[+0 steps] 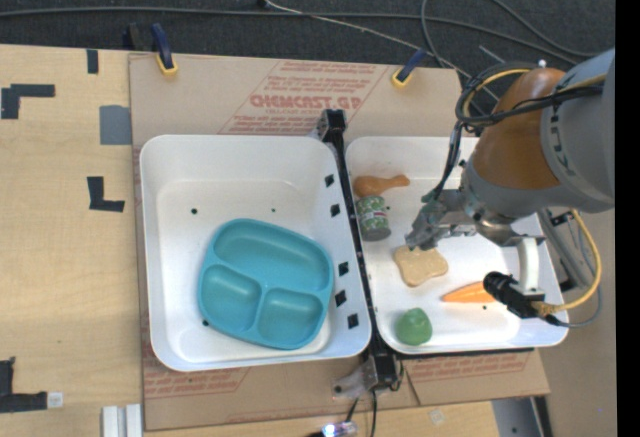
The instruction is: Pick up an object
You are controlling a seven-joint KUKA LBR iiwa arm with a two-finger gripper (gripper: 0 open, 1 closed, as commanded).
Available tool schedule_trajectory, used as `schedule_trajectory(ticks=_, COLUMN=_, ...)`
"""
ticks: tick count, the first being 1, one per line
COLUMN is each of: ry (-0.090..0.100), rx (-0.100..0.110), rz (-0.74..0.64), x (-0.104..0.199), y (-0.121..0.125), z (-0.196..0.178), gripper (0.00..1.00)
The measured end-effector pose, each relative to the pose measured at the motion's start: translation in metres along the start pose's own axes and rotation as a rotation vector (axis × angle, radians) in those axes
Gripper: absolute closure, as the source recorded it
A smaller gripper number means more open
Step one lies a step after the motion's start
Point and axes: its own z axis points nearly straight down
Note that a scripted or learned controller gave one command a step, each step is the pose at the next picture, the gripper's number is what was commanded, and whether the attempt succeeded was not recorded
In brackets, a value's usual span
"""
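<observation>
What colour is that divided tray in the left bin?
Light blue, a turquoise shade; the tray shows plainly in the camera view.

A wooden bench (60,255) bears cardboard (300,90) under two white bins (160,165).

divided plate (265,283): turquoise
bins (160,225): white
toast slice (421,266): tan
carrot (466,293): orange
round fruit (413,327): green
can (374,216): green, patterned label

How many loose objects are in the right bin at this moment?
5. A drumstick at the far left, a green can below it, a toast slice under the gripper, a carrot, and a green ball nearest. The arm may hide more.
</observation>
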Motion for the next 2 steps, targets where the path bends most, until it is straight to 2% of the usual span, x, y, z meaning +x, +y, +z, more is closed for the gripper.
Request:
schedule_trajectory(ticks=1, ry=-0.001, rx=-0.002, rz=0.001, x=-0.001, y=0.002, z=-0.064, gripper=1.00)
schedule_trajectory(ticks=2, ry=0.001, rx=0.004, rz=0.001, x=-0.001, y=0.002, z=-0.074, gripper=1.00)
